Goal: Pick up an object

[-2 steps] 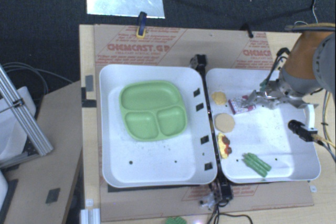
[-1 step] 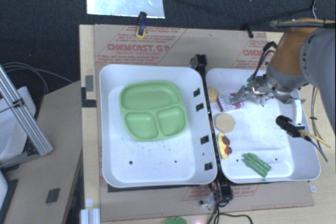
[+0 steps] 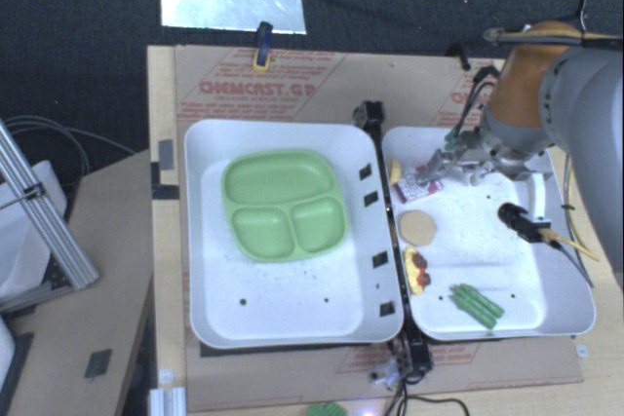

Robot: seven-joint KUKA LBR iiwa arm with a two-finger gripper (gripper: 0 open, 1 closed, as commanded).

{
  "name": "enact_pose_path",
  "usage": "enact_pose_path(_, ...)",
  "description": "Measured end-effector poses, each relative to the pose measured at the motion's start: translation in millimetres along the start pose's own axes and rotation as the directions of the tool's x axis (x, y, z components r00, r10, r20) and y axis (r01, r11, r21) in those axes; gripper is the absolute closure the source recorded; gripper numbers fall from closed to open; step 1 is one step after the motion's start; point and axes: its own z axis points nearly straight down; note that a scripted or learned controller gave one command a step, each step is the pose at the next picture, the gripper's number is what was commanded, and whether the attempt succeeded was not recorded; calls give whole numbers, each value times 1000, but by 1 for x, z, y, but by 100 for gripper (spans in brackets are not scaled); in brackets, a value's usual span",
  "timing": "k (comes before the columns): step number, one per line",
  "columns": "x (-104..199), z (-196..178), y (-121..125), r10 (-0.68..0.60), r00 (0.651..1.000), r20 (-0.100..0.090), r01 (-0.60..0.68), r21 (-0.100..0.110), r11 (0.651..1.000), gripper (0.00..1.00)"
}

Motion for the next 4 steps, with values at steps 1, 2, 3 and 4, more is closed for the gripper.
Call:
enact_pose_path(1,30,0,27,-1,1000,-1,1,-1,1000,0)
enact_pose_path(2,2,1,25,5,1000,-2,-5,1,1000,0)
enact_pose_path(3,23,4,-15,5,1000,-4,-5,11,1000,0)
enact_pose_path(4,23,-7,-12,5,1000,-4,-5,4,1000,100)
